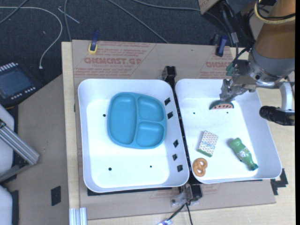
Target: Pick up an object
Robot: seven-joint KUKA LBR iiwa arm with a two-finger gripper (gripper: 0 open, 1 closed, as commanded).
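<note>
White bins (89,125): two. Right bin: four objects. Hand (228,96) at watermelon slice (221,106); grip unclear.

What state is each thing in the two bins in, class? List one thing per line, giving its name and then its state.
Blue divided plate: lying flat, right way up, in the left bin.
Watermelon slice: lying in the right bin, directly under the gripper.
Patterned packet: lying flat, tilted.
Green bottle: on its side.
Pretzel: lying flat by the front wall.
</note>
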